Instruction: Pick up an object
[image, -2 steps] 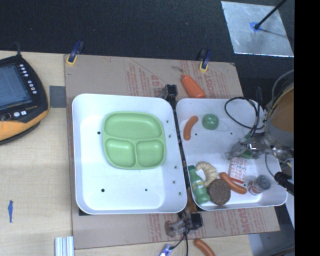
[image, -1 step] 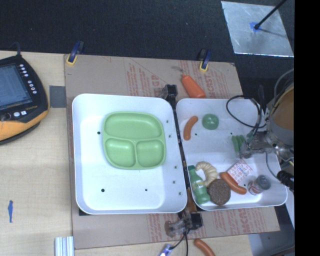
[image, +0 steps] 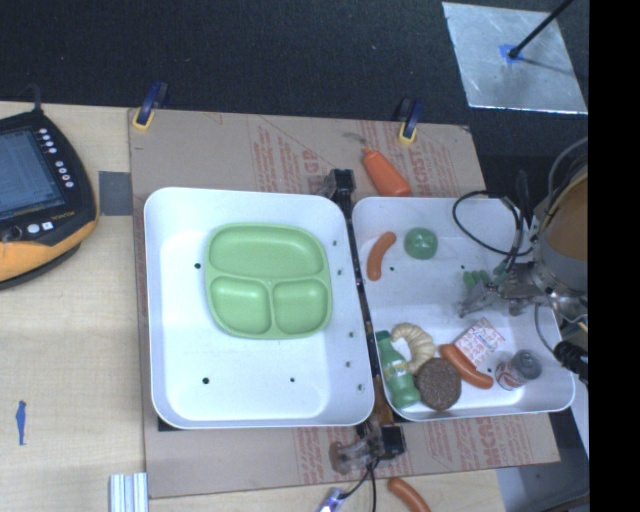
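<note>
Reaching in from the right, the end effector (image: 487, 293) hovers low over the right bin (image: 455, 212); whether it grips anything cannot be told. Near it lie a red-and-white packet (image: 482, 342), its print unreadable, a sausage (image: 467, 365), a can (image: 519, 369), a brown disc (image: 438, 384) and a green ball (image: 421, 243). The left bin (image: 180, 350) holds a green tray (image: 268, 279).
</note>
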